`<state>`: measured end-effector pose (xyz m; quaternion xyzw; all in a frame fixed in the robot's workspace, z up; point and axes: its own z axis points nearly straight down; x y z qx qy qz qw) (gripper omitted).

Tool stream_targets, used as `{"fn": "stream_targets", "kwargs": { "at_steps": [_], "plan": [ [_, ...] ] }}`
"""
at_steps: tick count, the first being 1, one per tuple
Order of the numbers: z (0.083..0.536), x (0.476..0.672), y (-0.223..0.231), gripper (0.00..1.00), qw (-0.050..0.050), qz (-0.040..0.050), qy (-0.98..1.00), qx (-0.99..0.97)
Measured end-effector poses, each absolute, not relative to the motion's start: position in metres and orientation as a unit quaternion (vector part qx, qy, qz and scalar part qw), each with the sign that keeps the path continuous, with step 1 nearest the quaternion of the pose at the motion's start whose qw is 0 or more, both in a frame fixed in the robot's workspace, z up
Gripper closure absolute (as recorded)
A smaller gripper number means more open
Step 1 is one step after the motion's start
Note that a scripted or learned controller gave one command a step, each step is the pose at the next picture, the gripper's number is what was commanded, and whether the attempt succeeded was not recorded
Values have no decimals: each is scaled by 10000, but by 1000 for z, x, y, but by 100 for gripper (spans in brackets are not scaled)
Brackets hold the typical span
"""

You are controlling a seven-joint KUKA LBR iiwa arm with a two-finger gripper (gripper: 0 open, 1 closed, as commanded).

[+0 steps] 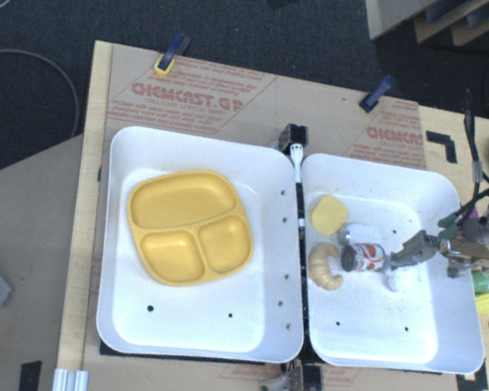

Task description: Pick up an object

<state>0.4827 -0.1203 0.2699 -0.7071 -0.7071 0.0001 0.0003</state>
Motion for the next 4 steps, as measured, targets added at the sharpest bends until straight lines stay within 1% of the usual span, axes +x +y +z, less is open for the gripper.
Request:
{"fn": "stream_targets", "kwargs": {
  "at_steps": [1,2,3,4],
  "plan": [
    [281,483,-120,100,-14,-7,-7072,-7070],
    [346,481,-54,100,-30,-34,-7101,-7041],
    [364,480,35,100,-9,-27,-7112,-7030],
    [422,480,94,100,-18,-38,-7100,-7042]
  ]
}}
